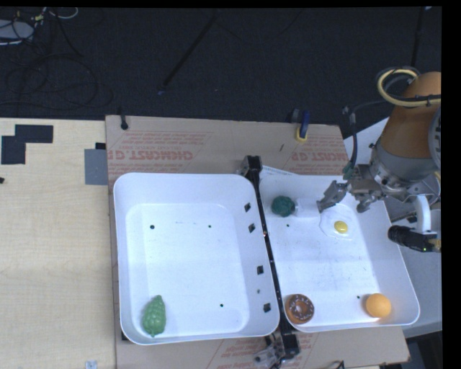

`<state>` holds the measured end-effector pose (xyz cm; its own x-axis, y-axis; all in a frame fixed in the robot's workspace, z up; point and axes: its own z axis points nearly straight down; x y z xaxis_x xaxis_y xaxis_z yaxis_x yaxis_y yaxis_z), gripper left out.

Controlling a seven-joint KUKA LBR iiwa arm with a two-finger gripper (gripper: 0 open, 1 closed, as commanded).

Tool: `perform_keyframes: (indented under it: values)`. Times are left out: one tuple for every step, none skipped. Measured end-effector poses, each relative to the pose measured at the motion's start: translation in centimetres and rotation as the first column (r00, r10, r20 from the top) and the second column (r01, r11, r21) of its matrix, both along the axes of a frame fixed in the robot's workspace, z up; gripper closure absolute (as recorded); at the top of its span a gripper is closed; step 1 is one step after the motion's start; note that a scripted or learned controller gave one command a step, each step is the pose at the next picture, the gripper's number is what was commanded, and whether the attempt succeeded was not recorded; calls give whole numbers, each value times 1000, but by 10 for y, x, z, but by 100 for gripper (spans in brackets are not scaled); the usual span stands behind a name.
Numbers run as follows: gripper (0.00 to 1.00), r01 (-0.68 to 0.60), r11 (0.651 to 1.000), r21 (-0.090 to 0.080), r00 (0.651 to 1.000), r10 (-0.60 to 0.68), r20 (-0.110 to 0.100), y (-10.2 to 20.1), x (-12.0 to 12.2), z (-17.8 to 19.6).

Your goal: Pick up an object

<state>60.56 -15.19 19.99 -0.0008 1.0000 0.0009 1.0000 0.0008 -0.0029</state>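
- The arm (412, 122) is cut off by the right edge.
- The gripper (348, 196) is too small for finger spacing to be judged.
- Cardboard lettering (160, 153) is partly hidden by the left bin (122, 216).

Robot lab, cardboard-lined bench (180, 144), loose cables (43, 21)

Even overhead light leaves both white bins (189, 189) bright and almost glare-free, with only faint shadows under the objects (the dark floor beyond stays murky), and the picture is slightly soft throughout.
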Motion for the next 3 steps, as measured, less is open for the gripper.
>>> perform_keyframes:
  values:
    - [0, -6, 1000, 1, 1000, 6, 7, 75, -22, 100]
    - [0, 3, 1000, -2, 1000, -3, -3, 29, -5, 33]
    - [0, -7, 1000, 1, 1000, 7, 11, 102, -23, 160]
